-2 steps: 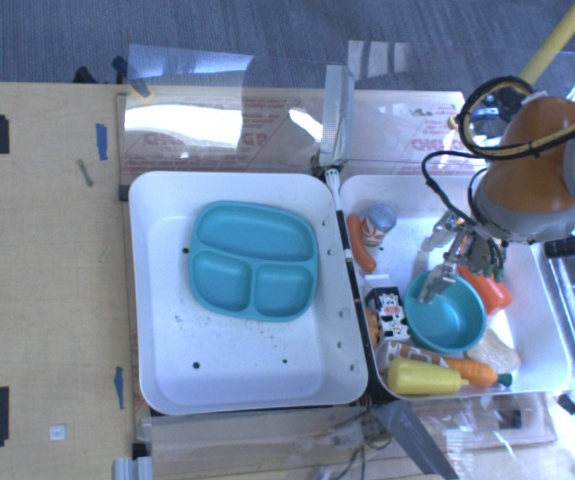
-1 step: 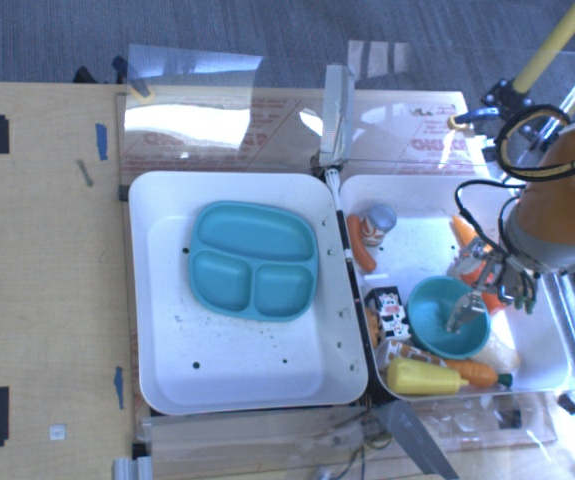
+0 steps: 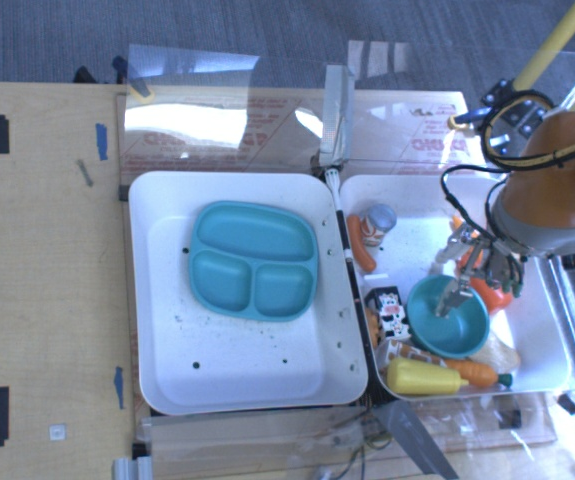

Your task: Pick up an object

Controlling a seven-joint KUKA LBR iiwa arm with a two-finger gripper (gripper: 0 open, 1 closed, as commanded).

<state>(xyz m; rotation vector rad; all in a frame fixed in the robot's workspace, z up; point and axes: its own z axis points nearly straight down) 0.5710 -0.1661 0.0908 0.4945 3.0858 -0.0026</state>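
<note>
My gripper (image 3: 451, 280) hangs over the right bin (image 3: 542, 343), just above the left part of a teal bowl (image 3: 457, 330). Its fingers stand apart, open, with one fingertip (image 3: 454, 303) dipping inside the bowl and nothing held between them. A red-orange object (image 3: 495, 295) lies right beside the gripper, partly hidden under the wrist. In the same bin sit a small can (image 3: 376, 221), an orange sausage-shaped item (image 3: 360, 248), a black-and-white item (image 3: 389, 313), a yellow object (image 3: 422, 376) and a carrot (image 3: 475, 374).
The left bin (image 3: 167, 348) holds a teal divided plate (image 3: 254, 260). A clear plastic wall (image 3: 267, 128) stands behind both bins. The arm's orange band (image 3: 557, 168) and its cables rise at the right. Tan bench surface (image 3: 37, 298) lies to the left.
</note>
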